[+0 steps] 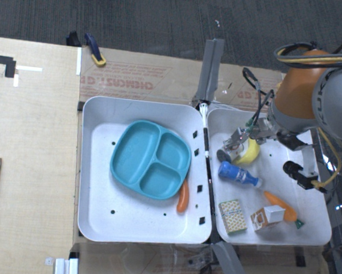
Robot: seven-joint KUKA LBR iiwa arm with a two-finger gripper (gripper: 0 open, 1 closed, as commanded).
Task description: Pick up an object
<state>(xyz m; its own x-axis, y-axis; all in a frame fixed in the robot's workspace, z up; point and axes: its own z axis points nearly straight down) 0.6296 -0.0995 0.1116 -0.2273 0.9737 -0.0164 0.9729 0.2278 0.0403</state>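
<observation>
In the right bin (312,237) my gripper (236,143) is low over the upper left part, right against a yellow fruit-like object (252,153) that lies partly under it. A blue bottle (238,174) lies on its side just below the gripper. Toward the bin's front lie a speckled cracker box (232,216), a small brown and white carton (267,217) and an orange carrot (282,206). The grey arm with its orange band (298,91) reaches in from the upper right.
The left bin (91,216) holds a blue divided plate (151,159) and an orange sausage-shaped piece (182,198) beside the plate's lower right rim. A grey post (210,71) rises between the bins at the back. Cables (256,99) hang near the wrist.
</observation>
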